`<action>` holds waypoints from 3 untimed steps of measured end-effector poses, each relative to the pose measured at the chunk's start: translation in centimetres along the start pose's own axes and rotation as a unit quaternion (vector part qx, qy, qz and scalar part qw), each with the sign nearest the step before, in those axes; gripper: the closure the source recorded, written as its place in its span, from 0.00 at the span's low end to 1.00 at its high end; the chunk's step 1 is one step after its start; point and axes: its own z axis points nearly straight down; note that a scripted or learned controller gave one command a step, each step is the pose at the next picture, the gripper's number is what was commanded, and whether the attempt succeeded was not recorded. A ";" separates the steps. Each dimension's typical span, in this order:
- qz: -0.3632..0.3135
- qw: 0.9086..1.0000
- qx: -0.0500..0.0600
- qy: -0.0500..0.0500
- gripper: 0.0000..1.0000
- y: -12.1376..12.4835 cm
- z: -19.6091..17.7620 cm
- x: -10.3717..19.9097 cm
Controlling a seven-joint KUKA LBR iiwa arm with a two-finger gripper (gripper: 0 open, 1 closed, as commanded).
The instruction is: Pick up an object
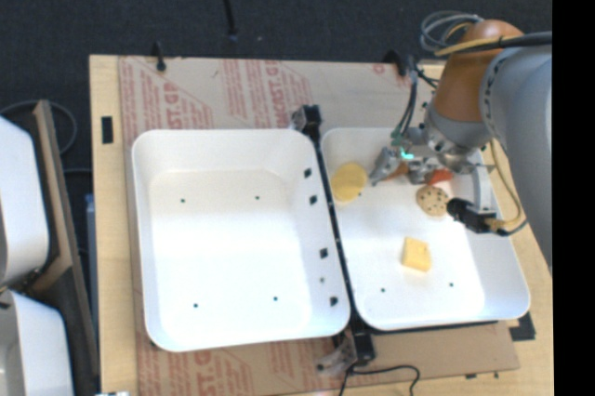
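Gripper — low in right bin — apparently beside yellow disc.

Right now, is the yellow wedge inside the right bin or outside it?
Inside. The yellow wedge lies on the floor of the right bin, within its white rim, apart from the gripper.

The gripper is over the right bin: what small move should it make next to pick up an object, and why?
Probably a short move toward the round yellow piece, then down. The gripper hangs above the right bin at its far end, and that piece lies just beside it near the divider. A speckled brown disc and a yellow wedge lie loose on the bin's floor too.
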 end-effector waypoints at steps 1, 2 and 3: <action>0.000 1.000 -0.001 0.000 1.00 0.0 -1.1 -0.1; 0.000 1.000 0.003 0.001 1.00 -5.1 1.2 3.6; 0.005 1.000 0.002 -0.001 1.00 -13.8 1.1 -7.0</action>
